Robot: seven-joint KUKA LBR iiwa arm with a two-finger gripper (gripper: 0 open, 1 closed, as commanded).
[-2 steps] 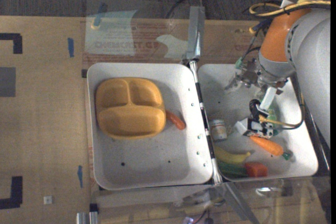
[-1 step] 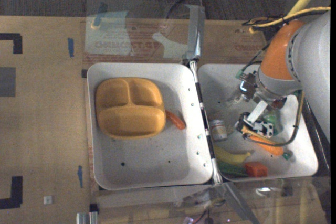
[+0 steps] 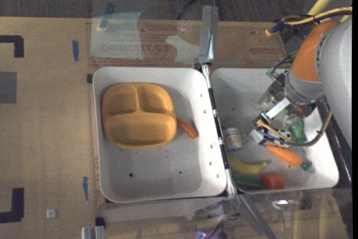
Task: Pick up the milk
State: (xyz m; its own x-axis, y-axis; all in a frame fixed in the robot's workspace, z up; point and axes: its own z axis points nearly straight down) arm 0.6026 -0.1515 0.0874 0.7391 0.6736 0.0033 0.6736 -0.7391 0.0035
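Observation:
My gripper [image 3: 273,118] is low in the right bin [image 3: 240,84], near its middle and pointing down-left. Just under its tip lies a small white and dark boxy thing [image 3: 260,135] that may be the milk; it is partly covered by the gripper, so I cannot identify it for certain. A green bottle [image 3: 297,131] stands right beside the gripper on its right. An orange carrot [image 3: 285,155] lies just in front of it.
The right bin also holds a small can [image 3: 232,137], a banana [image 3: 248,166], a green item [image 3: 246,179] and a red item [image 3: 272,180] along its front. In the left bin [image 3: 162,176] lie a yellow divided plate [image 3: 138,114] and a small orange piece [image 3: 187,128].

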